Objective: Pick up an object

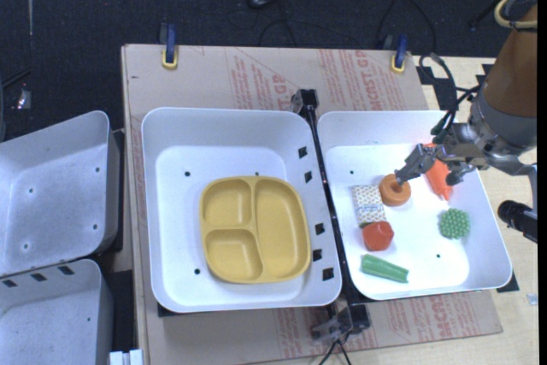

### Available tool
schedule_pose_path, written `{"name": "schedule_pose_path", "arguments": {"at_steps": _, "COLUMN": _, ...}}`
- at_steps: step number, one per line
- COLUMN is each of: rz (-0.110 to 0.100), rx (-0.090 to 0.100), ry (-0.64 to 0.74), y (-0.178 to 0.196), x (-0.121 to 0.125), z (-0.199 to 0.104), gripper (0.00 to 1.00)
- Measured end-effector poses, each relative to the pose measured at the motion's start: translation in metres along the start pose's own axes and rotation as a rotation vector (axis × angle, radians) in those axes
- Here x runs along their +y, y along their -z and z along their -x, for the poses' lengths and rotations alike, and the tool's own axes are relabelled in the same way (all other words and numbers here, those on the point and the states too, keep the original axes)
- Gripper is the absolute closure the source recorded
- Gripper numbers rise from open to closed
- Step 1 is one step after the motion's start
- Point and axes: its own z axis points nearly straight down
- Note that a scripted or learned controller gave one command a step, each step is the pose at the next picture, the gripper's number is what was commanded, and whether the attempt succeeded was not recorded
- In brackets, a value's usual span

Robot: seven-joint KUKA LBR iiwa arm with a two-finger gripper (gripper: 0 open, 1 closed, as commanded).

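My gripper point(437, 167) hovers over the back right part of the right bin point(487, 269), its two dark fingers spread apart, so it is open. An orange-red wedge-shaped piece point(439, 179) lies between and below the fingertips, and neither finger visibly clamps it. The left finger point(415, 166) reaches just over an orange round piece point(394, 191). Also in this bin are a small patterned box point(367, 203), a red round piece point(378, 235), a green pod point(384, 269) and a green bumpy ball point(455, 223).
The left bin point(162, 184) holds a yellow divided plate point(255, 228). A black divider point(318, 175) runs between the two bins. A white lid point(55, 184) lies off the bench at the left. Bare bin floor lies at the right bin's back left.
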Motion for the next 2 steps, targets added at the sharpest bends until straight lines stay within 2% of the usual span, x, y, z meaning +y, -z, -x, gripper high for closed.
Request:
{"name": "schedule_pose_path", "arguments": {"at_steps": 1, "rz": 0.013, "rx": -0.002, "ry": 0.003, "y": 0.006, "x": 0.002, "z": 0.000, "gripper": 0.00}}
{"name": "schedule_pose_path", "arguments": {"at_steps": 2, "rz": 0.011, "rx": -0.002, "ry": 0.000, "y": -0.039, "x": 0.005, "z": 0.007, "gripper": 0.00}}
